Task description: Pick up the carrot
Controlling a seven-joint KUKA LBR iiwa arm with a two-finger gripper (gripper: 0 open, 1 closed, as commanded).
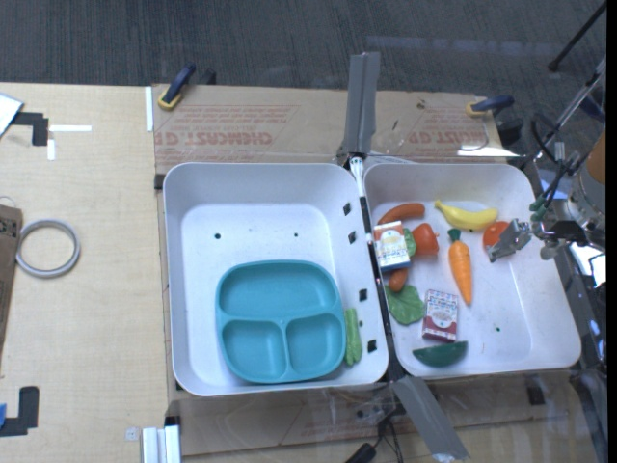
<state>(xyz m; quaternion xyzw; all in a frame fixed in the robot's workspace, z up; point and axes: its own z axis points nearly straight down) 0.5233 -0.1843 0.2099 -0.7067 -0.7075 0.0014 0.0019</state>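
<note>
The carrot, orange with a green top, lies in the middle of the right bin, its top pointing toward the far wall. My gripper hangs at the bin's right side, just right of the carrot's top end and apart from it. It sits beside a small red item. Nothing from the bin looks lifted.
Around the carrot lie a banana, a red sausage, a red pepper, a white carton, a green leaf, a small red-and-white box and a dark green item. The left bin holds a teal divided plate.
</note>
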